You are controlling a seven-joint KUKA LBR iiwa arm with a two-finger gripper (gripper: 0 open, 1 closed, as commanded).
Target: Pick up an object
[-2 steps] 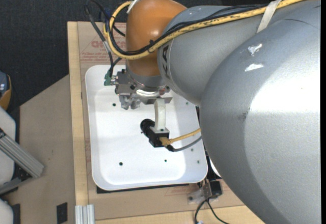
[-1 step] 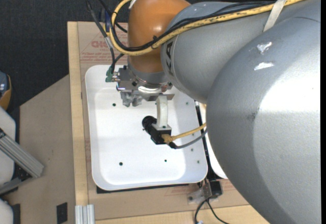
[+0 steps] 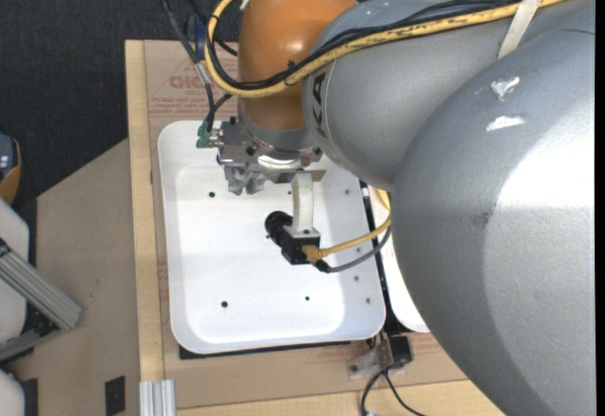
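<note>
Bulk comes first: the grey KUKA arm with its orange band sweeps in from the right and covers most of the second shallow white bin, of which a sliver of rim shows. Below the wrist lies the near shallow white plastic bin, its floor bare but for a few small dark dots. The two-finger gripper hangs over this bin's upper part; whether it is spread or closed cannot be told, and nothing can be seen in its grasp. A small black fitting on a pale bracket, trailing a yellow cable, hangs beside it. No object to pick can be made out, so the task looks undone.
</note>
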